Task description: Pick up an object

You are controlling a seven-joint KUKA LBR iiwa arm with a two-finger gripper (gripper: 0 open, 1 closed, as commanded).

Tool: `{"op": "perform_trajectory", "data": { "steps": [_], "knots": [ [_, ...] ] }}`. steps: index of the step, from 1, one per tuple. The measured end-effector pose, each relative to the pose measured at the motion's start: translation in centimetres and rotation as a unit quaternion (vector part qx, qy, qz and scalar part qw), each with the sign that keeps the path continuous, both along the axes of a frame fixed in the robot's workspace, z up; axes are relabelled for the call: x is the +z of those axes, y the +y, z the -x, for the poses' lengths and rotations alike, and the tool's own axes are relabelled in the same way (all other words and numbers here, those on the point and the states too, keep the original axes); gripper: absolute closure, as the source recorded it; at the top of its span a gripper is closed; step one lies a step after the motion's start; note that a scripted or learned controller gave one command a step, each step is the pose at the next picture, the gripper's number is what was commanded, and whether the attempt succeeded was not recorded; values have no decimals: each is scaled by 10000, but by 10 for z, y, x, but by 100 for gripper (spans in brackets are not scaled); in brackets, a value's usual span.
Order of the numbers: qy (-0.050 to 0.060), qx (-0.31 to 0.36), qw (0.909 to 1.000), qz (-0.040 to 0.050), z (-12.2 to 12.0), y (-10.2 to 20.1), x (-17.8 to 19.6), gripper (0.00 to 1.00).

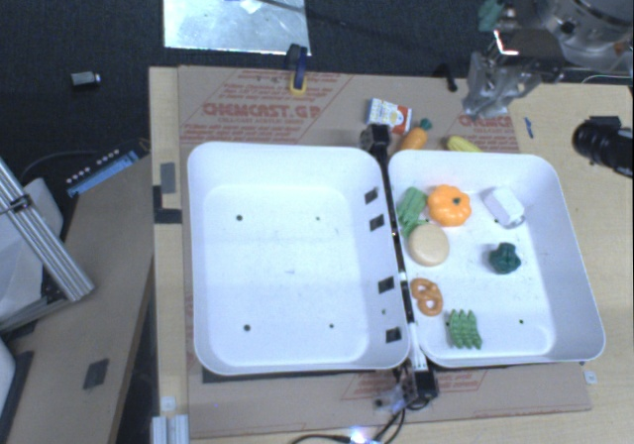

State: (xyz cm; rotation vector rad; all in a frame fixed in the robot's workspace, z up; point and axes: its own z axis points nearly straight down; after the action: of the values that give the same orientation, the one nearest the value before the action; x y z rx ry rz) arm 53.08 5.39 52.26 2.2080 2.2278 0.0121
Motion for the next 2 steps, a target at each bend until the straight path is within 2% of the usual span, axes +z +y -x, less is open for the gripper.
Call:
{"op": "perform_trajectory", "data": {
  "steps": [1,2],
  "knots": [
    [3,-43,10000,14,-74,-15,14,100],
    [4,-39,10000,16,-139,-71,8,100]
  ]
}}
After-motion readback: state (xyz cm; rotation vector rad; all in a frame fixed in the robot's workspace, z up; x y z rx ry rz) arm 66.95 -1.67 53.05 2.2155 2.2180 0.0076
